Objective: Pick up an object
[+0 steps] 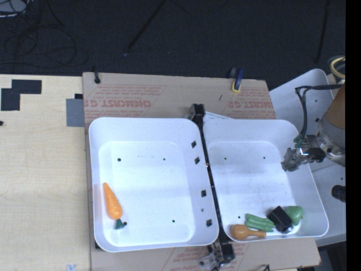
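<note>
I cannot tell how the gripper (293, 158) is set; I see nothing in it. It hangs over the right bin (254, 134) at the right wall. In that bin's near corner: black block (280, 218), green vegetables (259, 222), tan gourd (246, 232). Across the divider, a carrot (112, 201) lies near the left bin (141, 131) front-left corner.

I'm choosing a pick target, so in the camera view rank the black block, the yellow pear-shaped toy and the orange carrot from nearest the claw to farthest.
From the claw:
1. Black block, right bin's near right corner.
2. Yellow pear-shaped toy, right bin's near edge, further left.
3. Orange carrot, left bin's far left side.
</note>
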